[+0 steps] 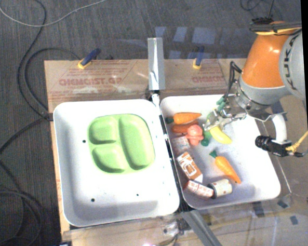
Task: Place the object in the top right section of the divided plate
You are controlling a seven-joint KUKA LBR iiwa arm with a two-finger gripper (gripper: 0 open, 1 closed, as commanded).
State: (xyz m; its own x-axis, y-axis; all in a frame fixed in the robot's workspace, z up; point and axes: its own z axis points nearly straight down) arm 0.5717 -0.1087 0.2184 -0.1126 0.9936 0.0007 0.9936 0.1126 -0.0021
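- The green divided plate [122, 142] lies in the left white bin [81, 202], with two small sections on its left side and one long section on its right; all three sections look bare.
- The right white bin [262, 183] holds the toy food in a loose cluster toward its left and centre.
- A toy carrot [186, 117] lies near the bin's upper left, pointing right; a pink round toy [194, 133] sits just below it, touching an orange-red piece beside it.
- A second toy carrot [227, 169] lies lower down, tilted, with its green top toward the upper left.
- A small brown-and-white box [189, 165] lies along the bin's left wall, and a red-and-white packet [198, 188] rests below it, beside a short can [222, 187] on its side.
- The arm [267, 61] reaches in from the right, and its gripper [217, 123] hangs over the upper middle of the right bin.
- A yellow toy banana [221, 136] lies just under the gripper, close against it.
- Whether the gripper is released or clenched cannot be told from this angle, nor whether the banana sits between its tips.
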